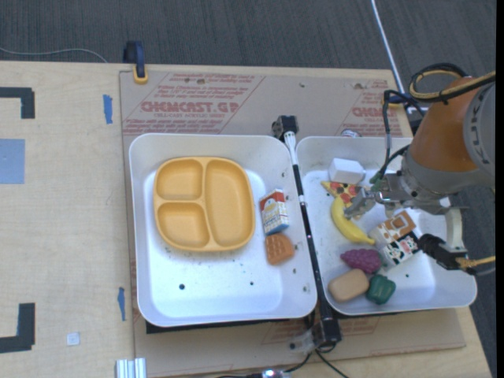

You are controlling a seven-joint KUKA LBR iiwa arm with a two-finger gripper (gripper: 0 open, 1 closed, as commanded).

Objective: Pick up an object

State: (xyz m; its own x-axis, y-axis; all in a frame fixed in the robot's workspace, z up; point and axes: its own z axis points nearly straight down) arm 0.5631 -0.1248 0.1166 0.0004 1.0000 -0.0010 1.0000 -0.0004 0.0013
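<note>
Two white bins on the desk, taken from the banana [349, 223]. My gripper [364, 201] hangs in the right bin [457, 290], just right of the banana's upper end; whether it is released or clenched I cannot tell. Right bin count: one banana, one white block [346, 168] above it, one pizza slice [341, 188] at its top, one purple grape bunch [360, 258] below, one tan bread roll [349, 285], one green piece [380, 289], two small cartons [398, 238] to its right. Left bin [157, 290], left of the banana: one yellow divided plate [205, 203], one small carton [273, 212], one orange-brown piece [279, 249].
</note>
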